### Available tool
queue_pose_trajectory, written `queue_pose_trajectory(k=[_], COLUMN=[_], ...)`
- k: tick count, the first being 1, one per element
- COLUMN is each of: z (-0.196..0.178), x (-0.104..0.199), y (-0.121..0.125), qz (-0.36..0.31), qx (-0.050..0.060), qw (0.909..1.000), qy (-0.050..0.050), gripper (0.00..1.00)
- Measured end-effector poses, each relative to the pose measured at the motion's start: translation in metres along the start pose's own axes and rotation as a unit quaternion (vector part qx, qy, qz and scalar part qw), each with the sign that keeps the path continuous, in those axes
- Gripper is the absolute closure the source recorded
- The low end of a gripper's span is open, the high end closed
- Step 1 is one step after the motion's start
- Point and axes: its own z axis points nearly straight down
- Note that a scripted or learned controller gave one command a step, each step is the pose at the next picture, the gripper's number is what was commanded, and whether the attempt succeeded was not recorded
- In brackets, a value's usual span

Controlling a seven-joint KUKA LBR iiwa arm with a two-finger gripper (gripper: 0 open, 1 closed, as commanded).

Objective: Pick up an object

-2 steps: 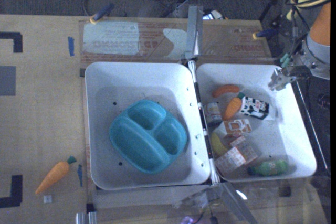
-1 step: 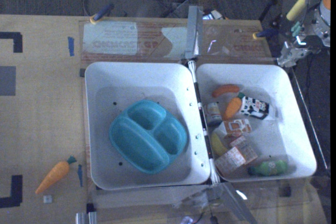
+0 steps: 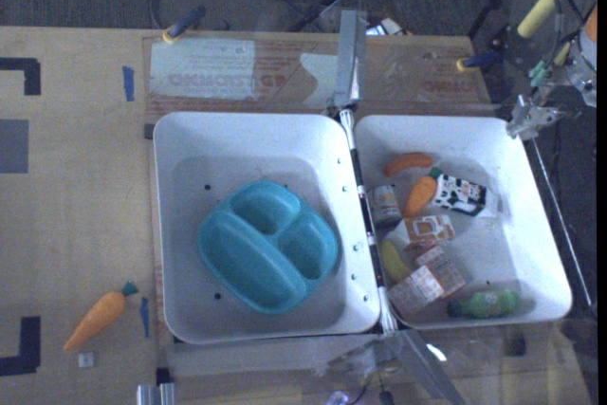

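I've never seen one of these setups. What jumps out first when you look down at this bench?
The big teal divided plate draws the eye, lying alone in the left white bin. The right bin holds a jumble of small toy groceries, among them a carrot. A second toy carrot lies on the bench at the lower left.

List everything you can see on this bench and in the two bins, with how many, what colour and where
divided plate: 1, teal, in the left bin
toy carrot: 1, orange, on the bench left of the left bin
sausage: 1, orange-red, top of the right bin
small carrot: 1, orange, right bin, below the sausage
cow-print carton: 1, black and white, right bin, beside the small carrot
can: 1, pale, right bin by the divider
snack boxes: 2 or so, white and orange, right bin centre
banana: 1, yellow, right bin, lower left
green bottle: 1, right bin, bottom edge
gripper: 1, grey, above the right bin's top right corner
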Motion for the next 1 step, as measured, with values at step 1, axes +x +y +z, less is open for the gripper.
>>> queue_pose_trajectory(k=[1], z=[0.0043], x=[-0.0013], y=[0.0309], qz=[0.043], qx=[-0.003], qw=[0.9991], qy=[-0.001], gripper=[1.0])
